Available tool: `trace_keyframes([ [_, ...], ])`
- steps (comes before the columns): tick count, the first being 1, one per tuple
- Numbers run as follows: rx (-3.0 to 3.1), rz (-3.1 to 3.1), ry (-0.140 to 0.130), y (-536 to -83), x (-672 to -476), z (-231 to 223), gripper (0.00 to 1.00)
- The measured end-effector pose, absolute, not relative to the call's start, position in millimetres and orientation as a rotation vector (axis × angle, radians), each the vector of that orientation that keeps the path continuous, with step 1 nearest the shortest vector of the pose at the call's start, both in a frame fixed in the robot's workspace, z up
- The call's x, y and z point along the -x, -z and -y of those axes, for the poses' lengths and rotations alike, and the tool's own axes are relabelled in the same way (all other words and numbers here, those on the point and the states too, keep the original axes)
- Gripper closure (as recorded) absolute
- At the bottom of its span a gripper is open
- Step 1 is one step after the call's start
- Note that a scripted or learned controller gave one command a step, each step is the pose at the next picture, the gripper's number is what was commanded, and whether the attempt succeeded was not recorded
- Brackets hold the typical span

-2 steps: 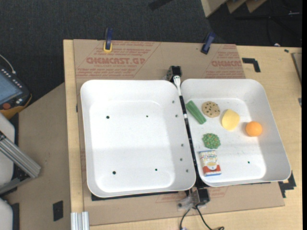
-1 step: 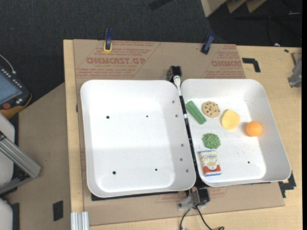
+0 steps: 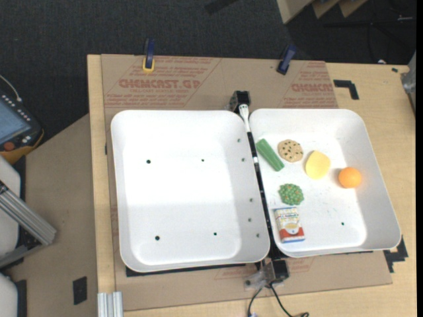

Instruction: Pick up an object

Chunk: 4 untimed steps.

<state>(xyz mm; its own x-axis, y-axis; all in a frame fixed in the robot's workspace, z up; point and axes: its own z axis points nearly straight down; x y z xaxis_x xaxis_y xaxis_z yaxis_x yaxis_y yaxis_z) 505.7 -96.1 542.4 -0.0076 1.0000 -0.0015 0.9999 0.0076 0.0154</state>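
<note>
Six small things lie spread apart in the right bin (image 3: 370, 230), easy to reach; jaws' state cannot be told.

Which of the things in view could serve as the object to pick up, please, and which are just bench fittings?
Candidates, all in the right bin:
green stick
cookie
lemon
orange
broccoli
small carton

Just fittings:
left bin
clamps
cardboard sheet

Dark carpet floor (image 3: 99, 18) surrounds a brown board (image 3: 218, 78) (printed red lettering).
</note>
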Motion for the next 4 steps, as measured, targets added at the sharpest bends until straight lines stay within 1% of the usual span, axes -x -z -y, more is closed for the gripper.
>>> trace_keyframes([
  [1, -2.230, -2.226, 0.012, -402.9, -520.0, 107.7, 1.00],
  [2, -2.207, -2.226, -0.012, -479.7, -526.8, 41.4, 1.00],
  [3, -2.212, -2.220, -0.010, -538.9, -547.0, 11.1, 1.00],
  [4, -2.237, -2.222, 0.018, -379.8, -560.8, 73.2, 1.00],
])
